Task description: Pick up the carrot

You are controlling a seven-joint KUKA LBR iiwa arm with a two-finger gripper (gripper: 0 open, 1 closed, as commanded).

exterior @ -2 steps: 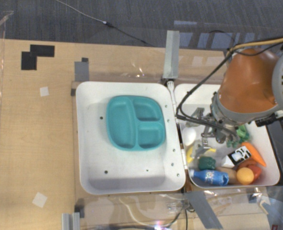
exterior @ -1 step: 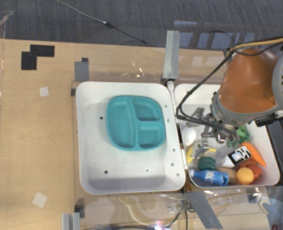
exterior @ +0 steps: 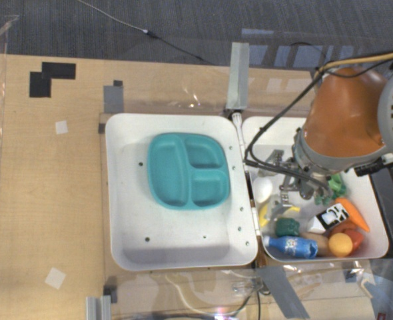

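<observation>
Here, seen from the one camera above the bench:

Progress: the carrot lies in the right bin, so by my reading the pick is not yet made; nothing shows between the gripper's fingers.

What is left: closing on the carrot, then lifting it out of the pile. The approach looks partly done, since the arm hangs over the right bin, with its orange band facing the camera.

Gripper: the gripper sits low over the middle of the right bin, to the left of the carrot and apart from it. Its metal parts are tangled with cables and toys in the picture, so I cannot tell whether the fingers are spread or pressed together.

Carrot, place: near the right wall of the right bin, in its lower half, just beside a black-and-white tag and above an orange ball.

Carrot, look: a plain orange toy, long and tapering, lying at a slant with the thin end toward the lower right. A green leafy piece lies at its upper end, probably its top, though I cannot be sure.

Neighbours: a blue bottle and a dark green lump crowd the bin's lower left; a clean grip may be hard.

Left bin: the left bin holds a teal divided plate, well apart from the carrot.
</observation>
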